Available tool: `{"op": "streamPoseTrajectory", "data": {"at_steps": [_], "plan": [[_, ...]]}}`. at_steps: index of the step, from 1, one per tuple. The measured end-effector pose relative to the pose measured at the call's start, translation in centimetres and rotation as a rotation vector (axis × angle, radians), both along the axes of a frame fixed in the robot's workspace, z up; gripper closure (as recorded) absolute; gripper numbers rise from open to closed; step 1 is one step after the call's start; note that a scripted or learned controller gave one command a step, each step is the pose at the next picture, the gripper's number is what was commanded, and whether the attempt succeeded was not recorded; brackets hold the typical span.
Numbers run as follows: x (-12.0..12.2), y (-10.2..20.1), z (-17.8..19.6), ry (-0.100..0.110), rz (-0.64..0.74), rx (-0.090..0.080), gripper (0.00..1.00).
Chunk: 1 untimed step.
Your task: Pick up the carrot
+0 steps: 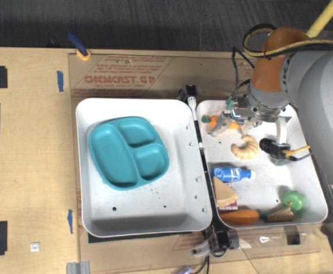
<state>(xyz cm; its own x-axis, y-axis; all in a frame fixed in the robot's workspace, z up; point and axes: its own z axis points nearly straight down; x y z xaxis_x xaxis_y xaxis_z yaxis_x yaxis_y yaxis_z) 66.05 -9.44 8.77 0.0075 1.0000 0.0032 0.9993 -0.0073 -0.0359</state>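
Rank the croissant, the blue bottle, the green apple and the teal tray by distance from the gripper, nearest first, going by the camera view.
From the gripper:
1. Croissant, just below it in the right bin.
2. Blue bottle, lower, mid-bin.
3. Green apple, at the bin's lower right corner.
4. Teal tray, in the left bin.

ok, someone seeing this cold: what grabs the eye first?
The teal divided tray lying alone in the left bin stands out most. Next is the grey arm's orange band over the far end of the right bin, with the end effector low beside a small orange piece. The right bin's clutter follows: a croissant, a blue bottle, a green apple and the carrot by the near wall.
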Motion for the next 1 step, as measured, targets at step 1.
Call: {"op": "streamPoseTrajectory", "data": {"at_steps": [1], "plan": [[-0.56,0.72,-0.02,0.019,-0.247,-0.004,0.0]]}}
